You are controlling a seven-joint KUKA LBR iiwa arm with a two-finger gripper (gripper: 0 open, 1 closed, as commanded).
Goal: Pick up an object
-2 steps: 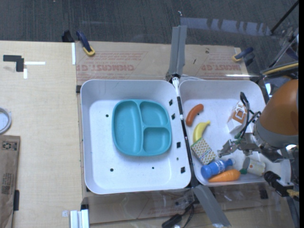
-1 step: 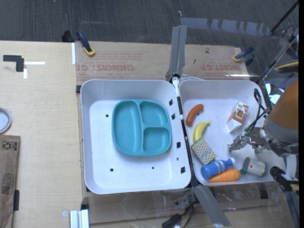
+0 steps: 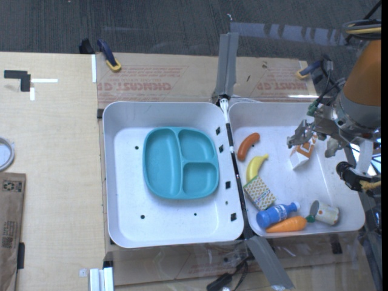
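Since the job is just "grab something", the smart move would be to commit to whatever sits most on its own, and that looks like the small white and orange carton (image 3: 302, 154) in the far right part of the right-hand white bin (image 3: 276, 111). It's well apart from the cluster along the near edge: the checkered pouch (image 3: 259, 193), the blue and white bottle (image 3: 276, 213), the orange carrot (image 3: 288, 224) and the little tipped-over white cup (image 3: 325, 213). The orange hot dog (image 3: 248, 145) and the yellow banana (image 3: 256, 167) sit left of it, with decent space too.

I'd come straight down, centred, so the carton doesn't get nudged toward the wall.

As for the gripper (image 3: 307, 135), it hangs right at the carton, touching or just above it. Whether it's released or clenched I honestly can't tell; dark hardware blurs together there. Nothing confirms a hold.

The left-hand bin (image 3: 121, 162) holds a teal divided plate (image 3: 180, 162).
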